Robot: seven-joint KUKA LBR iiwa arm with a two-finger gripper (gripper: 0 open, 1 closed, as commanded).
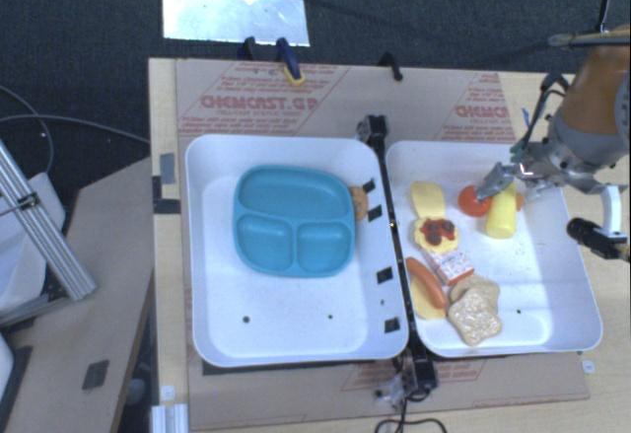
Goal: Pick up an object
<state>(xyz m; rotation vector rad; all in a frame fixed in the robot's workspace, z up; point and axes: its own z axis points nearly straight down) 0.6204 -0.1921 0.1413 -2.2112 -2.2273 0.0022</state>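
Note:
The right bin holds toy food. A red tomato and a yellow bottle-shaped piece lie near its back. Further left are a pale yellow piece, a round piece with red topping, a hot dog, a small red-and-white packet and two bread slices. My gripper reaches in from the right and sits low over the tomato and the yellow bottle-shaped piece. It is open; one finger touches the tomato's right edge. Nothing is held.
The left bin holds a blue divided plate, with a small brown piece beside the plate's right edge. A black divider clamp sits between the bins at the back. A black part of the arm hangs over the right bin's edge.

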